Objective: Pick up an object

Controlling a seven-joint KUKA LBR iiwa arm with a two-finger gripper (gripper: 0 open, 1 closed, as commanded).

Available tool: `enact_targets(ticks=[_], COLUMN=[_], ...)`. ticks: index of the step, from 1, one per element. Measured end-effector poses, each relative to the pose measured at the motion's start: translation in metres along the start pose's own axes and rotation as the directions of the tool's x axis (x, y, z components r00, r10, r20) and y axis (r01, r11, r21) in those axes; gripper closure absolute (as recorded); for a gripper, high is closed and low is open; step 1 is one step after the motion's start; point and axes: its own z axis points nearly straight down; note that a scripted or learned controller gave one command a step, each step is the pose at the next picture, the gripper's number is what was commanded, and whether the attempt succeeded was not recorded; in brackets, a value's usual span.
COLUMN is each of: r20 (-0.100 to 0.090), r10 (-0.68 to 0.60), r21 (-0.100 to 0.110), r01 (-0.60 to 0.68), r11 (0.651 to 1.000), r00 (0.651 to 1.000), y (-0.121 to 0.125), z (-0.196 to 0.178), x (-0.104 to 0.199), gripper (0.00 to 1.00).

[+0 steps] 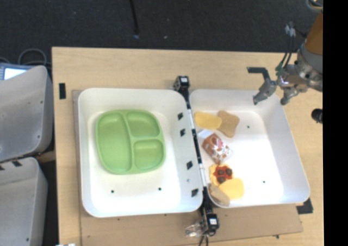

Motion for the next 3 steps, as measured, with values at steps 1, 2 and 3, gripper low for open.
enact_targets(ticks=[1, 2, 3], r20=[0.003, 0.003, 0.003], r10=[-0.003, -0.004, -0.001], r21=[-0.012, -0.008, -0.007], r01=[0.003, 0.004, 0.001], r11=[1.000, 1.000, 1.000], r00=[1.000, 1.000, 1.000], y=[0.003, 0.001, -0.005], z=[-0.008, 0.054, 0.115], x=[0.001, 0.004, 0.006], gripper=[0.00, 0.00, 0.00])
